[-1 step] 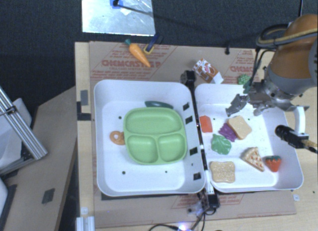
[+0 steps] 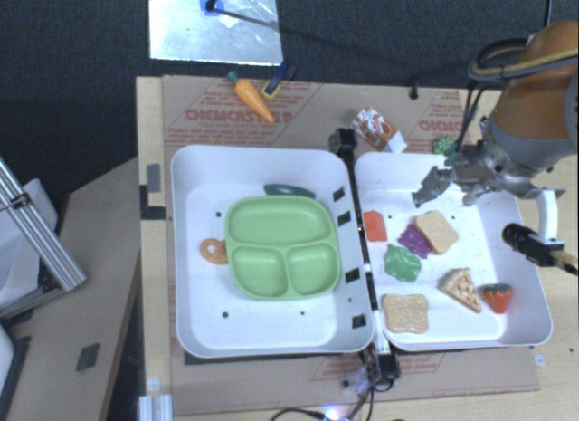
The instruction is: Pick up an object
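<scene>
Nearest you in the right bin [image 2: 534,324] lies the toast slice [image 2: 405,312], flat and thin, looks like light rigid plastic; take it across its short edges, since it offers little height. Just beyond, the pizza wedge [image 2: 462,290] and the strawberry [image 2: 497,297] sit nearly touching; the strawberry is rounder, likely slippery. Next the green lettuce piece [image 2: 403,263], purple piece [image 2: 415,239], bread piece [image 2: 438,231] and orange block [image 2: 374,225], clustered close, so you risk nudging neighbours. Farthest, the gripper [image 2: 452,184] hovers over the bin's back part, fingers spread apart, nothing between them. The bread piece is closest to it and probably your easiest grab
</scene>
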`<move>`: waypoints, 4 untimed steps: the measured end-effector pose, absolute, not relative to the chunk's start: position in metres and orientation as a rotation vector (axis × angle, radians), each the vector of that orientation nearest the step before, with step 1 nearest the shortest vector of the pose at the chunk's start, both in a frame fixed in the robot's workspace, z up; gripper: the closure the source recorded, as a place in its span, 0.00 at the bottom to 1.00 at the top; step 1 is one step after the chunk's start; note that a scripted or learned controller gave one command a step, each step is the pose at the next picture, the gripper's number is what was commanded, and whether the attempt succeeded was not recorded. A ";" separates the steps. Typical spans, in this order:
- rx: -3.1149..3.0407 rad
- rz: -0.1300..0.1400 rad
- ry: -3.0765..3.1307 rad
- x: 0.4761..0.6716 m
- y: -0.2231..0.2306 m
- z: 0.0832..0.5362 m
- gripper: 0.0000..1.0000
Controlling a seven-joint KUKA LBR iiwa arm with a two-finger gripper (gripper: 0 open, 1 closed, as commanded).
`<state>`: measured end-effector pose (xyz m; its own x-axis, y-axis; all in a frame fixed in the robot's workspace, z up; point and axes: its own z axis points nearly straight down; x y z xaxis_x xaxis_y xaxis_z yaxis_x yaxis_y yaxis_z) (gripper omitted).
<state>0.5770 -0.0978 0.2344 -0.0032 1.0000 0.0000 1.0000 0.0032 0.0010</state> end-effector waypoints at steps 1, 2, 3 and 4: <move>2.220 -0.002 2.225 0.586 -0.096 0.188 0.00; 2.222 -0.003 2.225 0.579 -0.094 0.127 0.00; 2.216 0.002 2.212 0.581 -0.097 0.089 0.00; 2.212 0.011 2.211 0.583 -0.096 0.101 1.00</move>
<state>0.5834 -0.0965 0.1006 0.0003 1.0000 -0.0050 0.9999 -0.0002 0.0146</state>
